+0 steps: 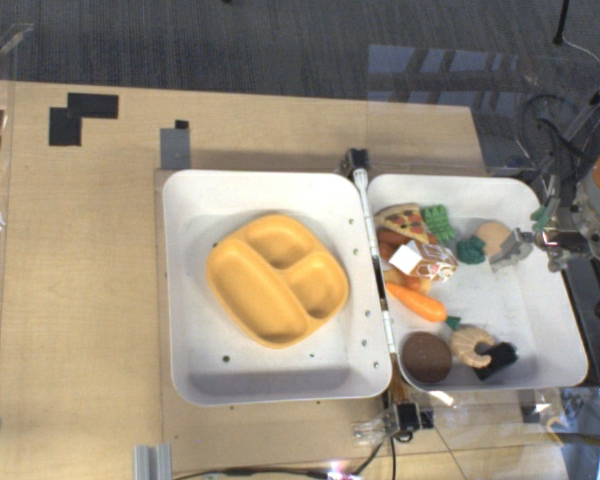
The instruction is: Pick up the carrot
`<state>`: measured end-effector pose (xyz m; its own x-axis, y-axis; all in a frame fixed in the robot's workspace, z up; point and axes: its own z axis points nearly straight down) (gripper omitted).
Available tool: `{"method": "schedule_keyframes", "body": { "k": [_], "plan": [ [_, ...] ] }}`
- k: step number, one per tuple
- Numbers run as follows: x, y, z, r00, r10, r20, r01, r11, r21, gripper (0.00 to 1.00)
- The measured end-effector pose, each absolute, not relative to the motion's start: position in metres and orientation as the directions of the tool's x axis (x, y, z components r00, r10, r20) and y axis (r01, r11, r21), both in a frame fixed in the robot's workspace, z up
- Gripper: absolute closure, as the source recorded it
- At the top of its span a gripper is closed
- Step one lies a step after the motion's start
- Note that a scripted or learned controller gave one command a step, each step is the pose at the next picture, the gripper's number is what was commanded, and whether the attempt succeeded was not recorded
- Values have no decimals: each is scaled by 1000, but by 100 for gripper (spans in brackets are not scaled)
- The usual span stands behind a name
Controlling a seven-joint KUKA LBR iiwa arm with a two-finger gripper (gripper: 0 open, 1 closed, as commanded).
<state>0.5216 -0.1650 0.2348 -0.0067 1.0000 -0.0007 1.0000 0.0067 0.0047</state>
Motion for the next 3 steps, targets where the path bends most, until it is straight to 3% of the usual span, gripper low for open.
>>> {"method": "schedule_keyframes", "body": {
  "k": [1,2,3],
  "plan": [
    [494,-109,106,-4,1000,2,1000,4,0,0],
    [493,-94,89,-30,1000,-4,999,30,11,0],
    [548,-123,180,-371,928,-7,928,371,11,0]
  ]
}}
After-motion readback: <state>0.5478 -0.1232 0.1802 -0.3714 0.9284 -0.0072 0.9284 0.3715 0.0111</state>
